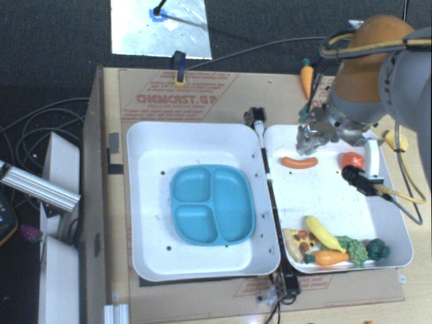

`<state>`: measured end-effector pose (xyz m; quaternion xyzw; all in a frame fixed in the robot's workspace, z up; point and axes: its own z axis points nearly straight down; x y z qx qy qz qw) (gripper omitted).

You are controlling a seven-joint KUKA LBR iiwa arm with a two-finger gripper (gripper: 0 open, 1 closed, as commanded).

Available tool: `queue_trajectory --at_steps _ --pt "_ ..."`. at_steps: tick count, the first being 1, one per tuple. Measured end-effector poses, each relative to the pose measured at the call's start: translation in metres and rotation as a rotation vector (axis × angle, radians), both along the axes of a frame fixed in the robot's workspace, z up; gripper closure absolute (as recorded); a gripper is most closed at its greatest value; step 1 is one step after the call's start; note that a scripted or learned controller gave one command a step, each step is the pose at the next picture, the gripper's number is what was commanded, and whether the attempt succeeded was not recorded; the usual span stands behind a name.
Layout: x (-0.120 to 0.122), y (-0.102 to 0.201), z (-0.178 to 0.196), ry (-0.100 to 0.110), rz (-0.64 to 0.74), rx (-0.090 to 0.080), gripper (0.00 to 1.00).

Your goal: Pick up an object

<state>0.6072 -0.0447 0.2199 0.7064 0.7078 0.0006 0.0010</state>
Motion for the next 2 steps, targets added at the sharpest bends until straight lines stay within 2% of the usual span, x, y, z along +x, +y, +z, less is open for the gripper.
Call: queue_trajectory --at_steps 1,2 --pt "0.041 0.054 -0.03 0.001 0.003 0.001 1.0" --pt "0.028 0.043 -0.005 0.0 0.0 0.0 1.0"
